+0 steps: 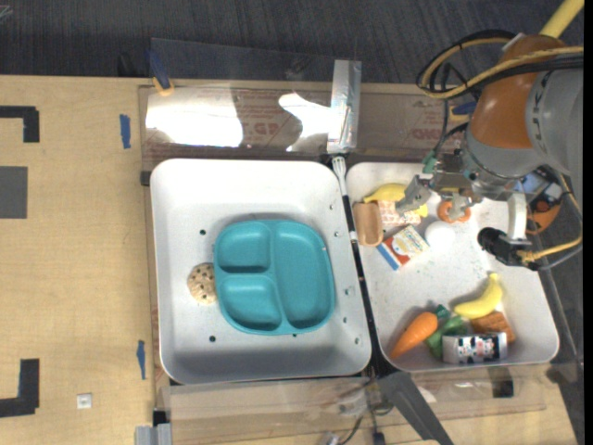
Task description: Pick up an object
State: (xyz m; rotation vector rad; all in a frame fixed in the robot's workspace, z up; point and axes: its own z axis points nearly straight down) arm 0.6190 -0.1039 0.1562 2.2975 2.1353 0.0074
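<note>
The grey arm with its orange band reaches over the right white bin (533,290), its claw (443,191) low near the far rim; whether the claw is apart or together cannot be told. Close by lie a yellow banana-shaped toy (387,194), a tan bread-like piece (368,222) against the dividing wall, and a small red-and-blue packet (406,246). The near right corner holds an orange carrot toy (412,334), a second yellow banana (484,301) and a dark-labelled can (473,347). Bare floor lies mid-bin. The left white bin (176,193) carries a teal divided plate (275,273) and a speckled cookie (202,282).

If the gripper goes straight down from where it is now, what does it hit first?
Probably the small packet under the gripper, beside the banana in the right bin; depth is unclear.
</note>
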